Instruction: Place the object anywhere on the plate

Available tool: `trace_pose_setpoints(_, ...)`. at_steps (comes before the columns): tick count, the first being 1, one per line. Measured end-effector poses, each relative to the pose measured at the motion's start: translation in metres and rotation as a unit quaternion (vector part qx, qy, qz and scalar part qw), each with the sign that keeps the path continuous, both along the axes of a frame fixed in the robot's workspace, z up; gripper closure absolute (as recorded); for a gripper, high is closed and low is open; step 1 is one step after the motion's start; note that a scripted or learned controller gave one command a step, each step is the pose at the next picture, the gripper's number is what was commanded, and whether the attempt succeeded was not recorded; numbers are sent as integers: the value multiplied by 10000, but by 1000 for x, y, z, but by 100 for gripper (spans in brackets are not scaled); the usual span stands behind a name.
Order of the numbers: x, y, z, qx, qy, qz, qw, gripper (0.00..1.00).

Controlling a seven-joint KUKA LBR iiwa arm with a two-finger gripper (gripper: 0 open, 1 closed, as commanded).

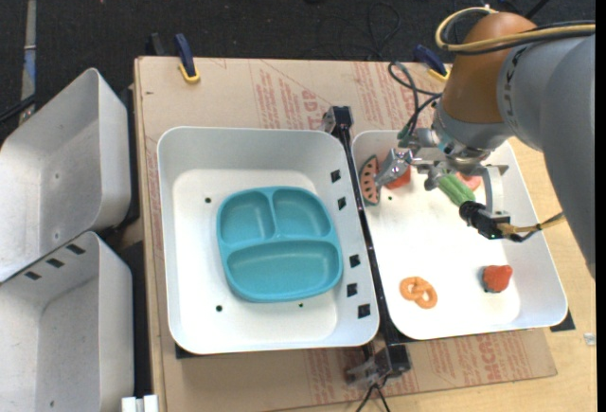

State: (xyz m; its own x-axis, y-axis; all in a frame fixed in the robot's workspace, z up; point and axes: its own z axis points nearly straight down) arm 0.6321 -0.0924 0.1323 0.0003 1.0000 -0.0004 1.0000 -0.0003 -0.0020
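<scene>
The object I take for my target, a red piece (398,178) at the upper left of the right bin (530,296), lies just under my end effector (417,169), close to the watermelon slice (369,181) that leans by the bin's left wall. The metal fingers stand around or just above the red piece — from this slanted view I cannot tell whether they are open or closed, nor whether the piece is actually between them, so I log no grasp. The plate (280,244), a teal one with three compartments, sits in the middle of the left bin (180,306), well apart from where I am, across the divider between the bins. Risks from here, as I judge them: the red piece is crowded by the watermelon slice on one side and a green item (454,186) on the other, so a closing motion could pinch a neighbour or push the piece against the wall and lose it. A shallow grip might slip during the carry over the divider, dropping the piece on bare bin floor. My cable with its black connector (483,221) hangs low over the right bin and could drag across things. The pretzel (418,291) and strawberry (497,278) lie near the front, away from my path — low concern. The surface (275,83) beneath looks steady.
</scene>
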Motion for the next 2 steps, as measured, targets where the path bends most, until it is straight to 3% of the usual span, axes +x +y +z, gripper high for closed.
trace_pose_setpoints(1, 0, 1, -42, 1, 0, 1, 10000, 0)
trace_pose_setpoints(2, 1, 1, -29, 0, -18, -3, 10000, 100)
